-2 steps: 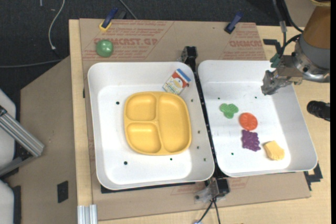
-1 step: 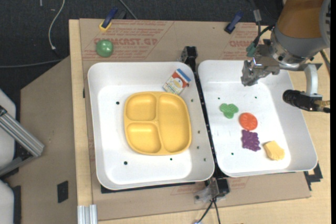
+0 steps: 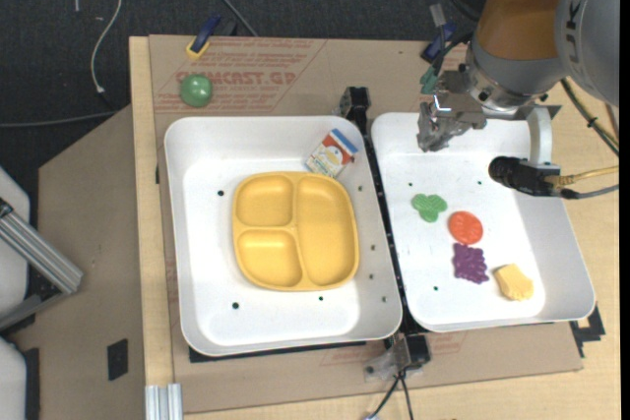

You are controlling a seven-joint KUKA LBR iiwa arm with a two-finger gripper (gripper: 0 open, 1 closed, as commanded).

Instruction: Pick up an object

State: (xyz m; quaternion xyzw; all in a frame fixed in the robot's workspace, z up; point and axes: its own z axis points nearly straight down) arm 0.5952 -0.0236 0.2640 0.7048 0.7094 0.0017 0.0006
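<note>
Cardboard (image 3: 148,211) under bins, lettering partly legible.

**Arm Runs Off the Edge, Fingers Unclear**

The arm (image 3: 551,5) is cut off by the top and right edges, so just the orange band and wrist are in frame. The gripper (image 3: 436,135) sits dark against the right bin (image 3: 551,300), its tips too small to read. The arm covers that bin's far rim. The carton (image 3: 331,152) in the left bin (image 3: 197,211) carries print too small to read. The cable (image 3: 98,25) exits left.
</note>
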